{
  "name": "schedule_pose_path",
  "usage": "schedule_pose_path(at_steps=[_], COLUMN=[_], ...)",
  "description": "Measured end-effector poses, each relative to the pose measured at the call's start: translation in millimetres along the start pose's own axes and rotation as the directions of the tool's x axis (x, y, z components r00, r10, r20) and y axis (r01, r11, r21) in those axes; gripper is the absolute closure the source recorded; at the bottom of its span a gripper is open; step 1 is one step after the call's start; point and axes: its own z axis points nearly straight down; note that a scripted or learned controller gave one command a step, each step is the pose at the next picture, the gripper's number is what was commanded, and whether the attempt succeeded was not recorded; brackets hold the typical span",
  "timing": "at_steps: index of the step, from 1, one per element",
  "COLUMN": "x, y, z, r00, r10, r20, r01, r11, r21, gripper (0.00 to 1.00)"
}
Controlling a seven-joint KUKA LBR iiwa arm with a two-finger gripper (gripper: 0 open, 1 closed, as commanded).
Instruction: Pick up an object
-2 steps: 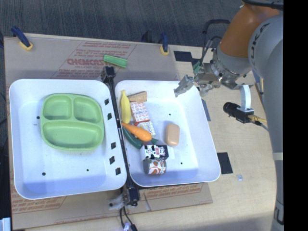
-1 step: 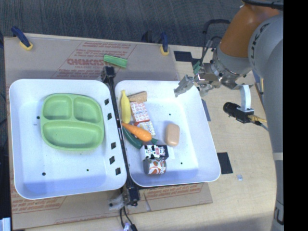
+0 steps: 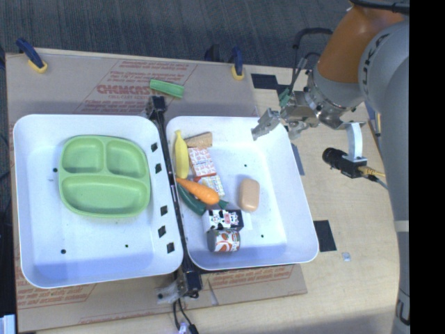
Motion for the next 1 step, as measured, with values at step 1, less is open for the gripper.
schedule_pose_path(at_steps=[1], x=[0.0], y=[0.0], z=[0.1], r00=[1.000], r10=[0.000], r20=[0.000], r01=[0.000], r11=[1.000], r21=[0.000], gripper=[0.00])
